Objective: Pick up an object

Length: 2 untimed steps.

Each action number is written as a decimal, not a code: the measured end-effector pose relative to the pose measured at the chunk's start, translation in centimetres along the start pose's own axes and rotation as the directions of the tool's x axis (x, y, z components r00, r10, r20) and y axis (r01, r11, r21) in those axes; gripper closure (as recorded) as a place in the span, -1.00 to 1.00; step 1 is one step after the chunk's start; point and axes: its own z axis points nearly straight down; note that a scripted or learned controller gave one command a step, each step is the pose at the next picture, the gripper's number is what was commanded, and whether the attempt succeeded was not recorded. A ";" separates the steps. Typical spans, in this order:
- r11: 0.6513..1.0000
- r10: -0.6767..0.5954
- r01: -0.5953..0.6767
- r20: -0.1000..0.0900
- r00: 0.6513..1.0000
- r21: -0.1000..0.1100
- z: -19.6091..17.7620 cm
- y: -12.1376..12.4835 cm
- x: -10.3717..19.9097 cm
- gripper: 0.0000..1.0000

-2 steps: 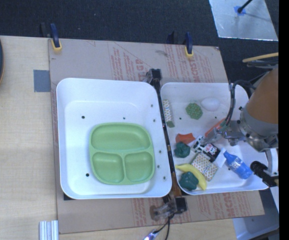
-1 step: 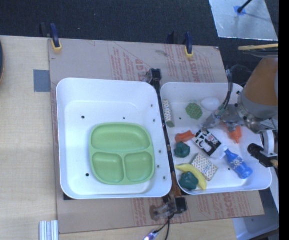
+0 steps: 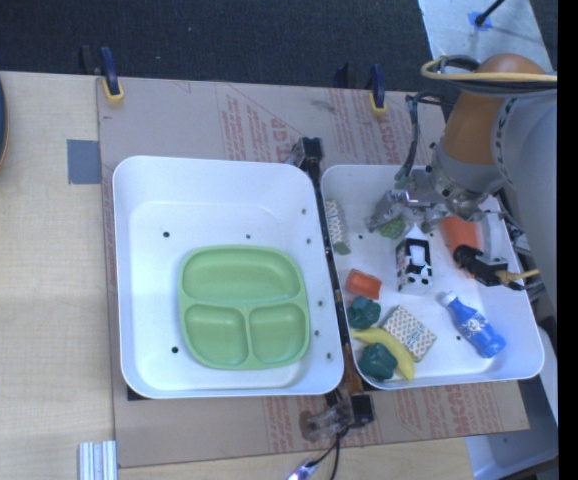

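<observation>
Here we go, and we start with the wooden bench, a sheet of brown cardboard laid across it under both bins. The left bin is the bigger sight for us, white and shallow, and flat in its near half sits a pale green divided plate with three compartments. The right bin touches it side to side, and that's where all the loose pieces lie. The grey arm comes in from the right, its orange band over the far corner of that bin. The gripper hangs over the bin's far half, and we can't make out whether it's spread or clamped; we see nothing clearly held. Just under it there's a small dark green piece. Now the candidates: an orange-red piece to the gripper's right, a blue bottle lying tilted toward the near right, a yellow banana at the near left wall, a checkered packet touching the banana. Then a black-and-white cow toy near the middle, an orange block left of it, a teal lump just below that, and a dark green lump beside the banana.
</observation>
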 end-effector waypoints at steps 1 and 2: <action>1.000 -0.001 0.001 0.002 1.000 -0.004 -1.1 -0.1 -0.2 1.00; 1.000 -0.007 0.007 -0.001 1.000 -0.017 -10.5 -8.9 7.5 1.00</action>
